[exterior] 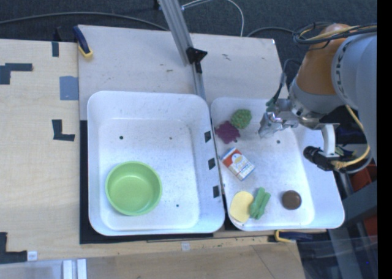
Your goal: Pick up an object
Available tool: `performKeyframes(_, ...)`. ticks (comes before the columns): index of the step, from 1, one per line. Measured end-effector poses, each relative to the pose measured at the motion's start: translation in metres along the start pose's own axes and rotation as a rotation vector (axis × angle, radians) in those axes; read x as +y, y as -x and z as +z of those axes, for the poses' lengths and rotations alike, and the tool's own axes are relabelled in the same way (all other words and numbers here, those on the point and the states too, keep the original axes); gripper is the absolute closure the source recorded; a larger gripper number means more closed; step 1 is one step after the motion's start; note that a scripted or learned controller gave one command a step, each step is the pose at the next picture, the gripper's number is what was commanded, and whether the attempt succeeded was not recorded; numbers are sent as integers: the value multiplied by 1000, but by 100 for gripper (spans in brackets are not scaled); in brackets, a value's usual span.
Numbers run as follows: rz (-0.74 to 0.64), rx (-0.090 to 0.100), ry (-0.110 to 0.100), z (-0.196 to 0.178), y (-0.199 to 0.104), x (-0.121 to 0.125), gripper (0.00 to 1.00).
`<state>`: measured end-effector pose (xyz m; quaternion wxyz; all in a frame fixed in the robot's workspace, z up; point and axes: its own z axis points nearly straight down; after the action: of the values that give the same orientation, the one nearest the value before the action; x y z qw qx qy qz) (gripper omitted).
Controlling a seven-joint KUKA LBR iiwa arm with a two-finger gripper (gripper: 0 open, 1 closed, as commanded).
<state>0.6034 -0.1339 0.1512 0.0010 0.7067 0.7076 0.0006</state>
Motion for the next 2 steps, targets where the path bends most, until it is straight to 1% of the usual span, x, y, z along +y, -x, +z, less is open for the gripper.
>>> performKeyframes(2, 0, -1, 4, -122, 14, 1, 100)
